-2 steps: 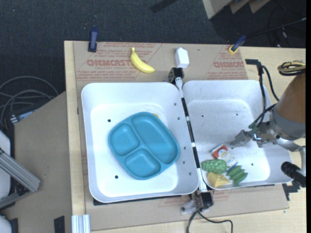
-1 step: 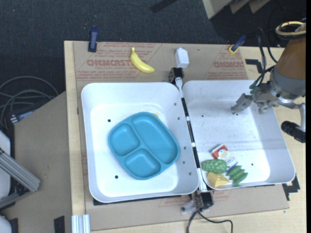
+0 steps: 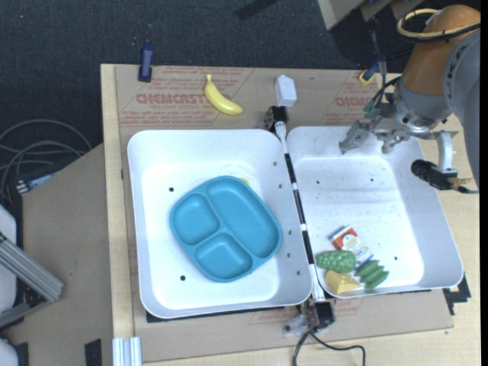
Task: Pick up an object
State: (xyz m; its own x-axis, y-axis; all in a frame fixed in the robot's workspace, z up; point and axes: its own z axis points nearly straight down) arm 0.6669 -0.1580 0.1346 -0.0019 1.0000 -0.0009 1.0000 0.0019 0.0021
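My gripper [image 3: 371, 138] hangs over the far edge of the right bin [image 3: 427, 227], with its two fingers spread open and nothing between them. Near the front of that bin lies a small cluster: a red and white packet [image 3: 347, 239], a bumpy green piece [image 3: 335, 261], a yellow piece [image 3: 342, 283] and a green pea pod [image 3: 372, 273]. The cluster is well in front of the gripper and apart from it. A blue divided plate [image 3: 223, 228] lies in the left bin [image 3: 152, 166].
A toy banana [image 3: 221, 98], a blue marker-like item [image 3: 145, 60] and a small white block [image 3: 285, 90] lie on the bench behind the bins. The ridge between the bins [image 3: 293, 197] runs front to back. Cables lie on the floor at left.
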